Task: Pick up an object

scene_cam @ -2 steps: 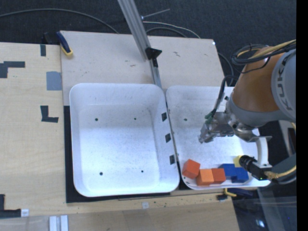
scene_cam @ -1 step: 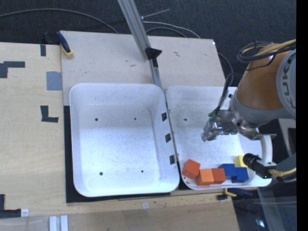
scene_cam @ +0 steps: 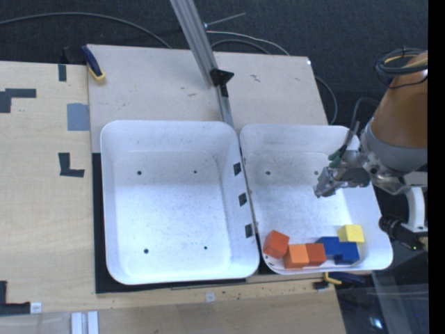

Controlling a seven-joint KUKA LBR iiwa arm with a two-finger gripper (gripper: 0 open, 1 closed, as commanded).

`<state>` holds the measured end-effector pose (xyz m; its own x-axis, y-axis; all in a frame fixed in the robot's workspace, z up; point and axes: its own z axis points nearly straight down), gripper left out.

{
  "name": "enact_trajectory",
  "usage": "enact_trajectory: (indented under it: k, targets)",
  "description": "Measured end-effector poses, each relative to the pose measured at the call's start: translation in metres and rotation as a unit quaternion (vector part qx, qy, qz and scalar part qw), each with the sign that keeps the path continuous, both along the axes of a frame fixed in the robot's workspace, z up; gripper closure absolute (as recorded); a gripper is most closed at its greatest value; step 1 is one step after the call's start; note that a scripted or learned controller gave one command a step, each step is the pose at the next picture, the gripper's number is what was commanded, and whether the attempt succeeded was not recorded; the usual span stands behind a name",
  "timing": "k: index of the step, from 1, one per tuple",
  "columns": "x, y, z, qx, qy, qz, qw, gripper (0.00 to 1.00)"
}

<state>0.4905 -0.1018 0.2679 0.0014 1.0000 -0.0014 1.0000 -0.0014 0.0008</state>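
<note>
Overhead, grey two-finger gripper (scene_cam: pixel 325 186) hanging in right white bin (scene_cam: pixel 292 145), finger state unclear, coloured blocks (scene_cam: pixel 313 248) sitting apart along near wall.

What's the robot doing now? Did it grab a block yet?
Gripper over the right bin, nothing seen in it. Blocks untouched along the near wall: red-orange, orange, blue, yellow. Nothing in the way.
</note>
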Motion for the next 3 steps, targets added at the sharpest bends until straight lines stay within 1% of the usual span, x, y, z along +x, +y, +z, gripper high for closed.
enact_trajectory:
  k: [1, 2, 3]
  targets:
    - [-0.008, 0.035, 0.018, 0.0012, 0.0, 0.003, 1.0, 1.0]
    - [-0.007, 0.079, 0.139, 0.001, -0.003, 0.004, 1.0, 1.0]
    - [-0.008, 0.12, 0.067, 0.0003, 0.001, 0.002, 1.0, 1.0]
